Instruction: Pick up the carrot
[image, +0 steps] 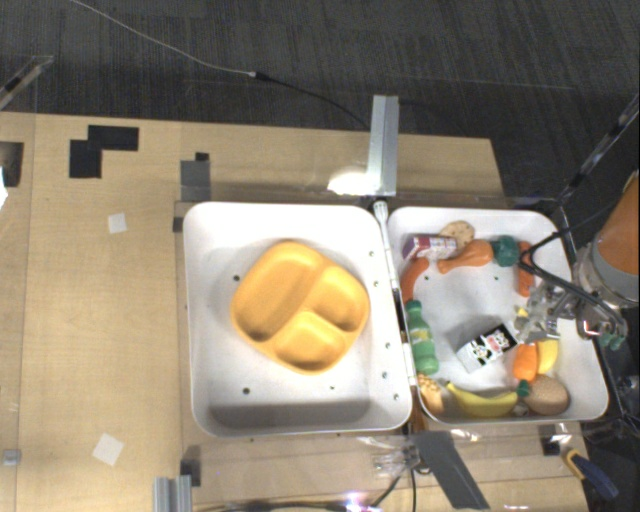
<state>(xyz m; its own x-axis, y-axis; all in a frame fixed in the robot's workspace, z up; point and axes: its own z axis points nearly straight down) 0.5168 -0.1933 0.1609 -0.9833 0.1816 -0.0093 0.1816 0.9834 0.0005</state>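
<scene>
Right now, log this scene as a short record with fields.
left bin: holds a yellow divided plate
right bin: toy food scattered along its edges
carrot: near right corner of right bin, beside a potato
banana: along near wall of right bin
black-and-white carton: middle of right bin
claw: just above the carrot, nothing visibly between its fingers
</scene>
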